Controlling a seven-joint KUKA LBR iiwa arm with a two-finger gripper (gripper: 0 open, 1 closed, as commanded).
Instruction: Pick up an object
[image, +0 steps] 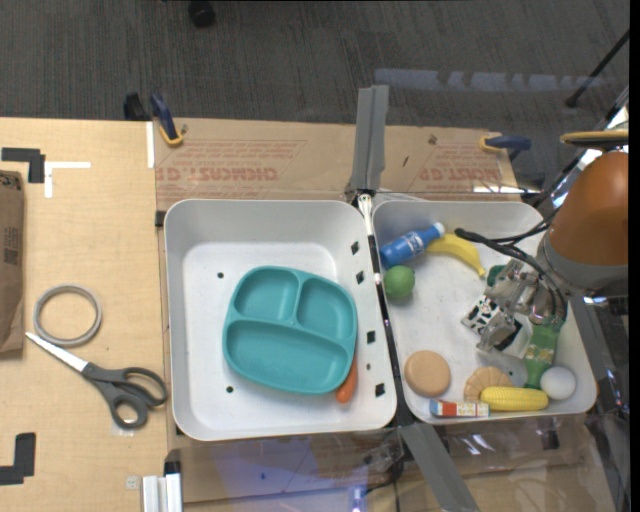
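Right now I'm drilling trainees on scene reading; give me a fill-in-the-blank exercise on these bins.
The teal tray lies in the ____ bin.
The green ball lies just below the blue ____.
The scissors lie on the bench below the roll of ____.
The tool is over the ____ bin.

Missing: left; bottle; tape; right

The grey arm (590, 225) reached in from the right, its orange band above the wrist. The gripper (503, 318) hung low, pointing down and leftward; the wrist sat up and right of its tip.
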